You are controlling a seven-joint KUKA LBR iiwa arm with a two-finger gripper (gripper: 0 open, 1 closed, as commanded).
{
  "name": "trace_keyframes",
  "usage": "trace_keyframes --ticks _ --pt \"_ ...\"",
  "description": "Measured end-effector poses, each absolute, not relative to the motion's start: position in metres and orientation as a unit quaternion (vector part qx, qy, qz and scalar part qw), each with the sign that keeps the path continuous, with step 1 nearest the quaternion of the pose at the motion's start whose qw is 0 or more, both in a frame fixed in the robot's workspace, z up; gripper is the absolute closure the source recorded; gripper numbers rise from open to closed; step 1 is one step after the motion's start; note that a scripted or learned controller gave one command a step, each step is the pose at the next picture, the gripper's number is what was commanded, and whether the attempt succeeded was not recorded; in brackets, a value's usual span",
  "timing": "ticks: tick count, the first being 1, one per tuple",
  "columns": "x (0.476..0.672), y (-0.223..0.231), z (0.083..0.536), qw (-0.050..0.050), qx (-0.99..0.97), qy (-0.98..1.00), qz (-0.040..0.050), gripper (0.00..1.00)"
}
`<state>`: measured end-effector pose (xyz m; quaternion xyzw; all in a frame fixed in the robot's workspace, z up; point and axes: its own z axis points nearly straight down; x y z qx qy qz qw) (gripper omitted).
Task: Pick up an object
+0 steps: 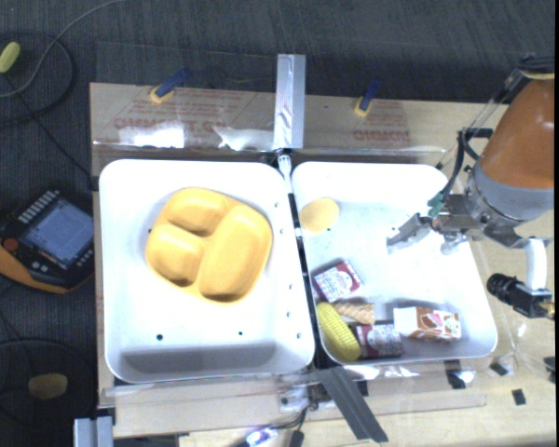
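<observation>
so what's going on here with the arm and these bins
The arm's gripper hangs over the right bin, nothing between its fingers, so no pick yet. Below it, along the bin's near side, lie a corn cob, a few small packets and a carton, with a yellow disc near the far corner. The left bin holds a yellow bread-like lump.

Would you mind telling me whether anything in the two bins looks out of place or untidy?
Nothing looks spilled or broken. The small items in the right bin, including the corn cob and the carton, lie jumbled on their sides along its near edge. The big yellow lump sits by itself in the left bin.
</observation>
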<state>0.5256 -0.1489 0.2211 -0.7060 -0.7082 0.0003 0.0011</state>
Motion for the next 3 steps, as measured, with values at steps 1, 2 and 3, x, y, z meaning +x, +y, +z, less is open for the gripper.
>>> trace_keyframes --ticks 1,2,3 --pt "0.532 -0.132 0.103 -0.008 -0.637 -0.771 -0.0046 0.0" --pt "0.523 -0.109 0.096 -0.014 -0.656 -0.755 -0.0056 0.0" --pt "0.503 -0.109 0.137 0.001 -0.718 -0.696 0.0007 0.0"
